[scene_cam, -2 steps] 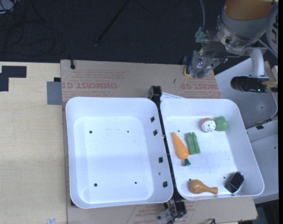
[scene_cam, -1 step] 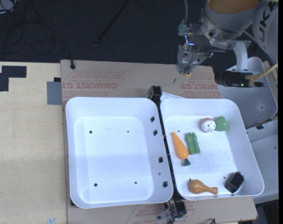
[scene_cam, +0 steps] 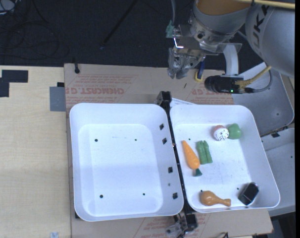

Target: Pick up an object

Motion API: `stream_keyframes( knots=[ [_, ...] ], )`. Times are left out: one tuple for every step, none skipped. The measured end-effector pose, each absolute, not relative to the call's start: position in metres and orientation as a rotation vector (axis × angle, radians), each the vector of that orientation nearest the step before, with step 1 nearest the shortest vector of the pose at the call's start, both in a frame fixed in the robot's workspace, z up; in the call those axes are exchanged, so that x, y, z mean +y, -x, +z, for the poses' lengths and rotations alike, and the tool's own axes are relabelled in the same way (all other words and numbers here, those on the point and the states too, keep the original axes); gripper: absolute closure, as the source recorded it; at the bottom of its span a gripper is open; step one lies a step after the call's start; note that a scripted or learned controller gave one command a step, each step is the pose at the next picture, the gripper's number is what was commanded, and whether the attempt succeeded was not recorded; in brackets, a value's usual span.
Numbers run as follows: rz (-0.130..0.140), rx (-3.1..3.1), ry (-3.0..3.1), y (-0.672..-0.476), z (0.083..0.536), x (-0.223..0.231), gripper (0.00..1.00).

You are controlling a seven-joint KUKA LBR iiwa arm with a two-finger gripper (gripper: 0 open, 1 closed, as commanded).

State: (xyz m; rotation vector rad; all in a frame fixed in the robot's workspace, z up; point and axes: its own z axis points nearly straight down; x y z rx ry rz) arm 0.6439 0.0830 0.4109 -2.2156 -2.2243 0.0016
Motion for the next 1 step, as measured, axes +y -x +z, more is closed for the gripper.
stream_keyframes(
  knots=[
    [0.006,-2.224,2.214,-0.6435,0.3965,0.1311,1.00]
  ],
)
